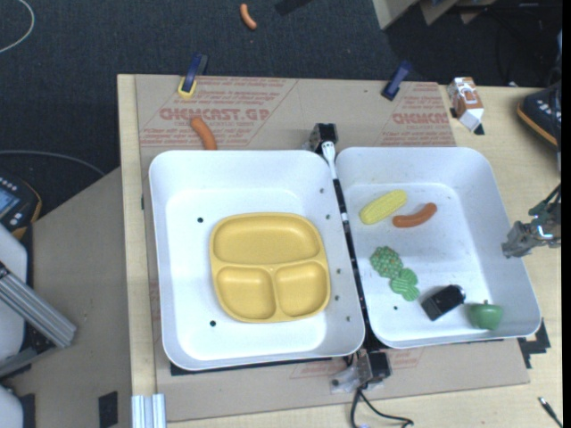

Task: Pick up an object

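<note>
We see the gripper [522, 237] at the 3 o'clock edge of the right bin [464, 163], just above its rim, and it holds nothing; whether it is apart or together we cannot tell, because it is small and blurred there. We judge that the pick is not yet begun, since the arm stands outside the group of toys. All candidates lie in the right bin: a toy corn cob [383, 206] at about 11 o'clock of the bin floor, a small sausage [416, 215] just beside it toward 3 o'clock, a green bumpy vegetable [394, 272] near the centre, a black block [442, 301] at about 5 o'clock, and a green round fruit [485, 314] touching the wall at the 5 o'clock corner. The left bin [178, 239] bears a yellow divided plate [269, 267], probably as a place for sorting. The fruit against the wall looks hardest to grasp; the sausage lies free.
</note>
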`<state>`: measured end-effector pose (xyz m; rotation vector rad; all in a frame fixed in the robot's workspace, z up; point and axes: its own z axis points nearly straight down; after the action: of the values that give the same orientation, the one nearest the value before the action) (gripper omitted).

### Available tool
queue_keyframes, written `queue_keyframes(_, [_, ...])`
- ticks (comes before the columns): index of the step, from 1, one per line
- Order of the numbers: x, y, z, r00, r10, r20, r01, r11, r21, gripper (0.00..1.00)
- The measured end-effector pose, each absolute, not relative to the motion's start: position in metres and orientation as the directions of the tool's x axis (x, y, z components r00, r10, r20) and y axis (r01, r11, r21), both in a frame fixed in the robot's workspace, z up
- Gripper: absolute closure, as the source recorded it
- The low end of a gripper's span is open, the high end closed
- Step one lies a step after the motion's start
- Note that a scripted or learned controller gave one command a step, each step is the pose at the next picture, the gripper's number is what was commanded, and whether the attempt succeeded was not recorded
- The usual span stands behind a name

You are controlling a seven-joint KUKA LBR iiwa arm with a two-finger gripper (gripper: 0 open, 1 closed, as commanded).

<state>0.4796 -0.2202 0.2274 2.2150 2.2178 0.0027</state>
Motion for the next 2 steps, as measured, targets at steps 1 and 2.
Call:
queue_keyframes(1, [0.509,-0.169,0.218,-0.007,1.0,0.0,1.0,0.007,0.003,1.0])
queue_keyframes(2, [0.537,-0.122,0.209,-0.006,1.0,0.0,1.0,0.006,0.003,1.0])
